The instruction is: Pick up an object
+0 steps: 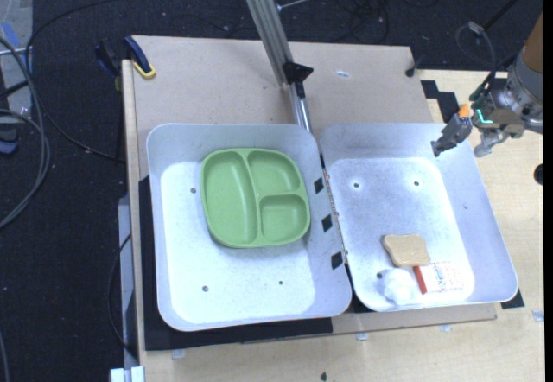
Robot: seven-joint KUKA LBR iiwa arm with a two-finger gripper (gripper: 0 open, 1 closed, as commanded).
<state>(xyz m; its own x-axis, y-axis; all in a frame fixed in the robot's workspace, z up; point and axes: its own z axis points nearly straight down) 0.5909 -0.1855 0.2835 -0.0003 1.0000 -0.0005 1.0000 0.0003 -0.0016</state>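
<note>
The table (pixel 259 78) is a pale brown board that carries two shallow white bins side by side. The left bin (pixel 238 289) holds a light green plate (pixel 256 197) with rounded corners and three compartments, one long one on its left and two smaller ones on its right; it lies flat in the upper half of that bin, tilted a little against the bin's edges. The right bin (pixel 406 190) holds three small things bunched in its lower corner, nearest the camera. The largest of them is a flat white packet (pixel 442 276) with an orange-red strip down its left side and small print on its face, too small to read. Just above it lies a tan, rounded square piece (pixel 406 249), like a slice of toast, touching or overlapping the packet's upper edge. Left of the packet sits a white crumpled lump (pixel 397 285), just beside both. The claw (pixel 471 136) hangs over the upper right rim of the right bin, well apart from the three things, with its two dark fingers spread and nothing between them; a small orange and green spot shows on the wrist above it.
</note>
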